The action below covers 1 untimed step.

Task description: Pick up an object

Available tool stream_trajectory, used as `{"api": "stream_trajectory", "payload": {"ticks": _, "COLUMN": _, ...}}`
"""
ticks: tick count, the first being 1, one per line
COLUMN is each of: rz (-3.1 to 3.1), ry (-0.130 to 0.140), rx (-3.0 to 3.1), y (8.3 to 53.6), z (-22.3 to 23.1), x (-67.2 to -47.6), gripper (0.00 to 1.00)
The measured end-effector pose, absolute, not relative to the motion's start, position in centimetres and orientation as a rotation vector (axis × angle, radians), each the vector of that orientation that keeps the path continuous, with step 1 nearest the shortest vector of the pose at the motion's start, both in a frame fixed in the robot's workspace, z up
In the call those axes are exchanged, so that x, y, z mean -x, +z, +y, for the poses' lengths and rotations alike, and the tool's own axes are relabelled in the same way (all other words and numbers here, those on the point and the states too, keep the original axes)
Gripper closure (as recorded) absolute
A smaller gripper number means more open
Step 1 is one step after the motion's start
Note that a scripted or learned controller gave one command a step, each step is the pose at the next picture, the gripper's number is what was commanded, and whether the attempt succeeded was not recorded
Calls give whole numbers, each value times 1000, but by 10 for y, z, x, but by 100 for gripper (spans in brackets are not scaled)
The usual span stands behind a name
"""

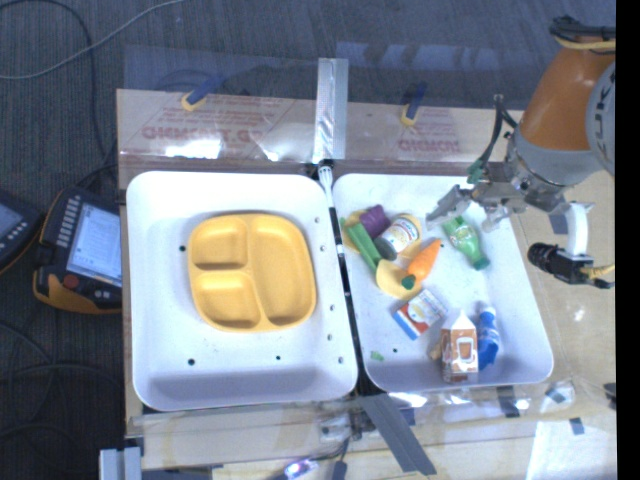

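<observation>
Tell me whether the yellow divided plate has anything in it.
Empty. The yellow divided plate in the left bin shows bare yellow in all three compartments.

We have one fixed camera above the bench (560,298), looking down at a slant. It stands far enough back that we see both bins whole: the left bin (150,268) and the right bin (520,268), side by side across the middle. Floor (60,88) shows along the top and left. The arm (565,98) enters from the upper right.
</observation>
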<state>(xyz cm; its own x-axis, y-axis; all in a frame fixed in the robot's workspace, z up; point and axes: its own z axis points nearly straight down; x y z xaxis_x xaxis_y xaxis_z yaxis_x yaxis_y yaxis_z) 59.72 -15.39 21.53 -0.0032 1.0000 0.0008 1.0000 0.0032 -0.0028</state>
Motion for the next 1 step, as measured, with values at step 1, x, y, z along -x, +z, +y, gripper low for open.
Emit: {"api": "stream_trajectory", "payload": {"ticks": 1, "rz": -2469, "ry": -3, "rx": 1946, "y": 95, "z": -136, "x": -600, "gripper": 0}}
